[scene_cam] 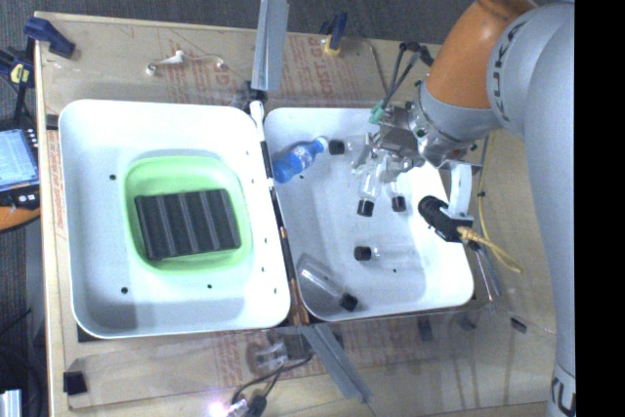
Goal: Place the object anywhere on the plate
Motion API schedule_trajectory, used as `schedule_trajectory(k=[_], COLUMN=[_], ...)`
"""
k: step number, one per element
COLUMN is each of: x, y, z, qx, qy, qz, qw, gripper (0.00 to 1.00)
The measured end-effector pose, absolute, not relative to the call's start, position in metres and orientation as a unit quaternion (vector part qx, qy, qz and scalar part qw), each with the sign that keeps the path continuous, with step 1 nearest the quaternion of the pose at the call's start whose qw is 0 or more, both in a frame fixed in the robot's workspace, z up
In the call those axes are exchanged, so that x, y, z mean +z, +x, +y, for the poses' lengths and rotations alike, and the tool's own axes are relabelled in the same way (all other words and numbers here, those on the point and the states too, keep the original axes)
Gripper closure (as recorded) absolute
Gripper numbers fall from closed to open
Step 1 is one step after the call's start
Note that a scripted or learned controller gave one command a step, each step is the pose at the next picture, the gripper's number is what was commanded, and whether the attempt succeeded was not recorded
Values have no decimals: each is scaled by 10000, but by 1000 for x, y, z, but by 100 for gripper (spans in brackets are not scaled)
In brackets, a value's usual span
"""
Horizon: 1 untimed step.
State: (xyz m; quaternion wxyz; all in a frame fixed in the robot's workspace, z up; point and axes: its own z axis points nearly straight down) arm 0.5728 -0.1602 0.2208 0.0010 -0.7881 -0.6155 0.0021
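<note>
The big grey arm (527,112) hangs over the right bin (439,283). Far to the tool's (383,179) left, the green plate (186,179) has no object yet. The blue bottle (296,159) lies left of the tool, untouched. I cannot tell the tool's state. The job is not done.

A small plastic bottle (298,159) is lying on its side in the right bin (444,283), at that bin's far left corner — blue at its wider end, pale and clear toward the narrower end, which is pointing right and slightly far. Its blue end is sitting close against the bin's left wall. The plate (186,210) is resting flat in the middle of the left bin (88,142) — a light green, rounded-square dish carrying a dark ribbed panel across its centre. Bottle and plate are lying apart, with the two bins' adjoining walls between them.
</note>
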Motion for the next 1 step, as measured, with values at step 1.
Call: schedule_trajectory(k=[1], x=[221], y=[573], z=[-160], qx=[21], qy=[-7881], qz=[-6155], qw=[9], gripper=[0])
